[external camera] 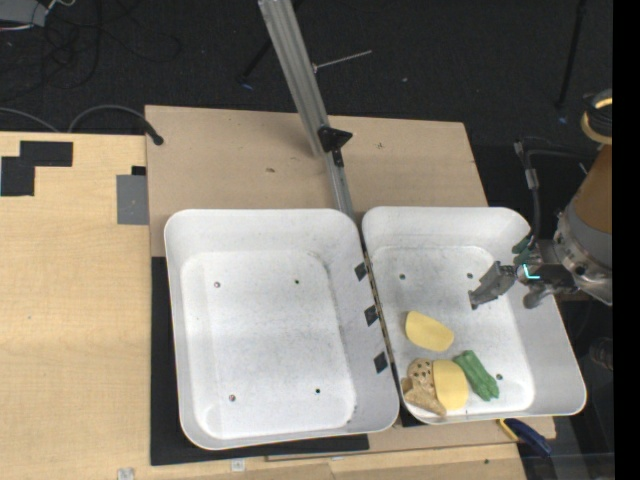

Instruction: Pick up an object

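From above, the bench shows as pale wood grain on the left, with a plainer tan board laid behind and under the two bins. Several black and grey rectangular patches sit on the wood at the left. A black mat shows as a dark border along the left bin's left and front edges. Beyond the bench the room is dark, with loose cables on the floor and a slanted aluminium rail coming down to the seam between the bins. No brand, label or readable writing can be made out anywhere.

The left bin is white and shallow, with a few small dark dots on its floor. The right bin touches it along a seam marked by small black clips.

The objects lie together in the right bin's front left part: a yellow rounded piece, and just below it a tan spotted piece, a second yellow piece and a green stick-shaped item, these three touching or nearly touching.

The arm enters from the right. Its gripper hangs over the right bin's right half, apart from the objects. One dark finger points left; whether the fingers are spread or closed cannot be told, and nothing is seen between them.
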